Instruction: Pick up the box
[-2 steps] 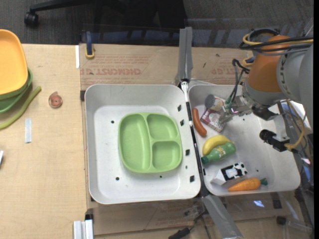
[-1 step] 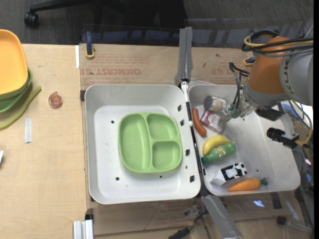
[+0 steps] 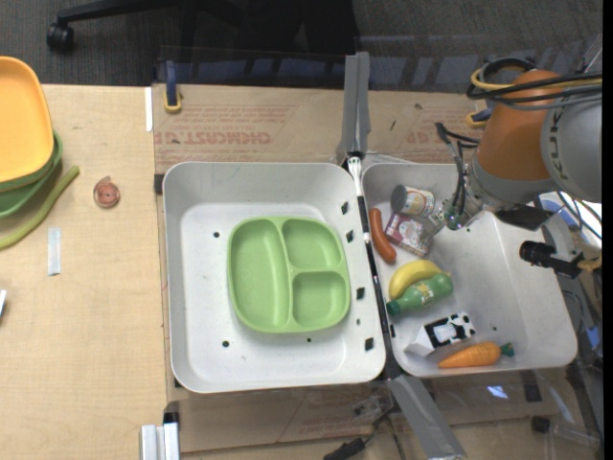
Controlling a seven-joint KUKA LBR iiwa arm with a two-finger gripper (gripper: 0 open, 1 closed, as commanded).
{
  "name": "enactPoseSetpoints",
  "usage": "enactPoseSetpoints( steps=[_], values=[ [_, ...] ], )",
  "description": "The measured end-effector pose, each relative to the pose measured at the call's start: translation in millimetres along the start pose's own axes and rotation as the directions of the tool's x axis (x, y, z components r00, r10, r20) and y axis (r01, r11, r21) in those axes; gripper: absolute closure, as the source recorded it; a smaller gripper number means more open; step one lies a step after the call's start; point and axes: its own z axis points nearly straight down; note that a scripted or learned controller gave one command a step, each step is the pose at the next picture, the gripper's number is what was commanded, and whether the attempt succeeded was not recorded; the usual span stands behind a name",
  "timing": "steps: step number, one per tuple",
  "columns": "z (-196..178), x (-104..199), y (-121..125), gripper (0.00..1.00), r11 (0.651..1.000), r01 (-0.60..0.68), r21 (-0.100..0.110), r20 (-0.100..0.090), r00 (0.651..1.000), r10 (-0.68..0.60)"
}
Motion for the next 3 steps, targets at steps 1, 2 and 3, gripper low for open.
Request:
enactPoseSetpoints(
  steps=[1,2,3],
  values=[
    [0.1,-4.9,9.1,1.0,0.99,0.14,0.004,0.0,0.99,-0.14],
    [-89.9,19.3,38.9,1.0,0.974,-0.225,0.018,-0.011,0.974,0.225],
    [-89.8,19.3,38.9,0.0,0.974,-0.225,0.018,-0.011,0.974,0.225]
  ],
)
